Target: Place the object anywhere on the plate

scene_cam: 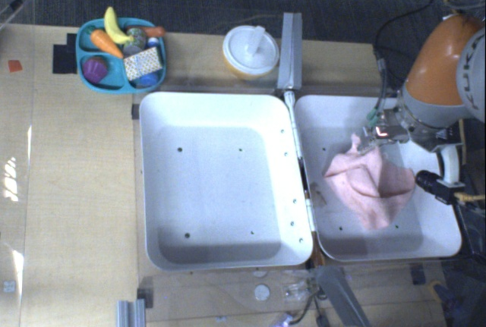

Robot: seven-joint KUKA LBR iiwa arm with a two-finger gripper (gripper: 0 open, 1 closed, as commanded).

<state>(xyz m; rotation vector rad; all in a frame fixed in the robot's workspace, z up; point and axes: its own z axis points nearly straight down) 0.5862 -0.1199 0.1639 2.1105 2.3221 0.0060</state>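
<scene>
A crumpled pink cloth [370, 180] lies in the right white bin [334, 117], spread across its middle. One corner of the cloth rises in a peak toward my gripper [378, 133], which sits right at the cloth's upper edge in the bin's back right part. The blue divided plate [82, 69] stands on the bench at the far left, beyond the left bin, and holds a toy banana [115, 26], a carrot [105, 42] and other small toys.
The left white bin [220, 174] lies between the cloth and the plate. A round white and yellow lidded tub [250, 51] stands behind the bins, next to a grey metal post [289, 52]. Black cables hang near the arm on the right.
</scene>
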